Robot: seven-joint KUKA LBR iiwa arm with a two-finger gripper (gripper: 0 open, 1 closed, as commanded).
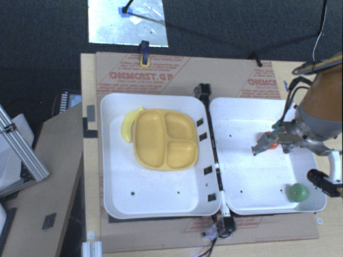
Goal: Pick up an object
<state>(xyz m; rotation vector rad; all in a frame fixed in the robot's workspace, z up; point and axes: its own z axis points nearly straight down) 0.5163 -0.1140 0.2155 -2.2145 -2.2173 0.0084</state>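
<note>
A yellow divided plate (163, 139) lies in the left bin (115, 191), with a yellow banana (127, 125) tucked against its left edge. A green ball (297, 192) rests in the near right corner of the right bin (241, 170). My gripper (268, 143) hangs low over the right bin's right half, pointing left. A small orange-red object (273, 144) shows at its fingers; whether it is held is unclear.
A black divider with clips (210, 143) runs between the two bins. The bins sit on a cardboard sheet (187, 74). A foil-like square (128, 15) lies on the floor beyond. Aluminium framing (16, 143) stands at the left.
</note>
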